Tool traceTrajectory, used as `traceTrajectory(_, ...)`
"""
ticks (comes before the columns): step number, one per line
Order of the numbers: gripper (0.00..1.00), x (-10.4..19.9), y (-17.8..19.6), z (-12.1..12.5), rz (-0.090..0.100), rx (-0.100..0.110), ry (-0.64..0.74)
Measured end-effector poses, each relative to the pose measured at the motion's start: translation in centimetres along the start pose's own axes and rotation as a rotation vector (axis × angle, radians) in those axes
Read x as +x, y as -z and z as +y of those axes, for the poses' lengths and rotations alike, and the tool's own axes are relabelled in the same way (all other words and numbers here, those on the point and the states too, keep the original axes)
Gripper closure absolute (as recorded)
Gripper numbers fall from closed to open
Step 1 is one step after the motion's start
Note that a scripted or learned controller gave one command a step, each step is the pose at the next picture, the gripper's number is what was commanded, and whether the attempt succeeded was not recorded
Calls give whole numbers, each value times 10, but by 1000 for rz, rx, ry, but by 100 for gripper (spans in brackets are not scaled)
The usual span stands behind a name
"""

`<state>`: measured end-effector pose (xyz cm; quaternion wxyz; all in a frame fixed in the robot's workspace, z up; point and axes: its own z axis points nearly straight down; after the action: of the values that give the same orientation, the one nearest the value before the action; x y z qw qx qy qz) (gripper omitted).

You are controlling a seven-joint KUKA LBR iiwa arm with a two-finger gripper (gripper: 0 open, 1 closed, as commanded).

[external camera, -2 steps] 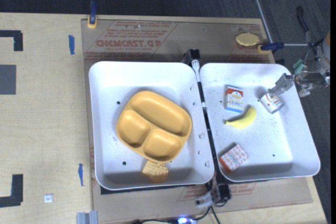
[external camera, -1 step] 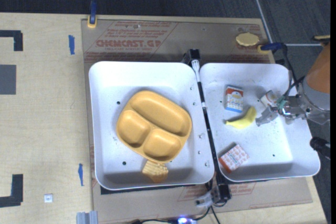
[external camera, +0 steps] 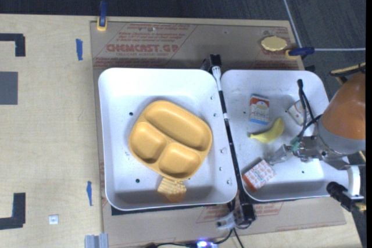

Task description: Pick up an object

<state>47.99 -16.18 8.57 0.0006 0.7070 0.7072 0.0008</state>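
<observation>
Look to the right half of the frame, where the right bin (external camera: pixel 232 90) holds the loose items you could pick. A yellow banana (external camera: pixel 268 132) lies near the bin's middle, tilted, and just above it sits a small white carton (external camera: pixel 259 109) with an orange and blue print. In the bin's lower left corner a red-and-white patterned box (external camera: pixel 259 174) rests at an angle against the wall. Another small whitish object (external camera: pixel 296 112) sits toward the upper right of the bin, too partly hidden by cables to name.

Your arm (external camera: pixel 349 119) comes in from the right edge of the frame, its orange band showing large above the grey wrist. The gripper (external camera: pixel 282 154) hangs low over the bin floor, just below the banana and just up and right of the patterned box. It is small and blurred, so you cannot tell how the pincer stands, and nothing can be made out in its hold.

In the left bin (external camera: pixel 110 125), in the middle of the frame, a big yellow compartment tray (external camera: pixel 169 137) with three wells fills most of the floor. A tan waffle-like piece (external camera: pixel 172 187) lies touching its lower edge, near the bin's front wall.

On the bench (external camera: pixel 46 125) past the bins, a round yellowish disc (external camera: pixel 274 43) sits in the upper right.
</observation>
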Motion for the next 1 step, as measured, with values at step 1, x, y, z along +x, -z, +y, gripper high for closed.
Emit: traceTrajectory(1,100,-1,11,2,-4,-7,-1)
